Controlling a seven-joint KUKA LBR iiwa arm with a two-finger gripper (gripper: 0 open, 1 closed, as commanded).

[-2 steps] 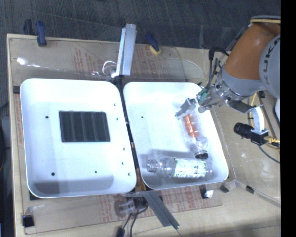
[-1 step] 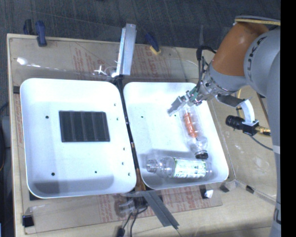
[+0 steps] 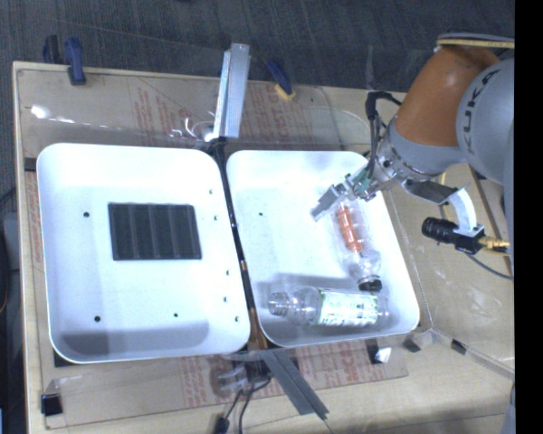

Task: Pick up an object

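The hand (image 3: 330, 199), its state hard to tell, hangs at twelve o'clock of the orange-filled bottle (image 3: 353, 238) in the right bin (image 3: 281, 179), whose slick round side could slip away.

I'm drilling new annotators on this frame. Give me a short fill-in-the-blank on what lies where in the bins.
1. The dark ribbed panel lies in the ____ bin.
2. The clear bottle with the green label lies along the right bin's ____ edge.
3. The hand hovers over the ____ bin.

Answers: left; near; right
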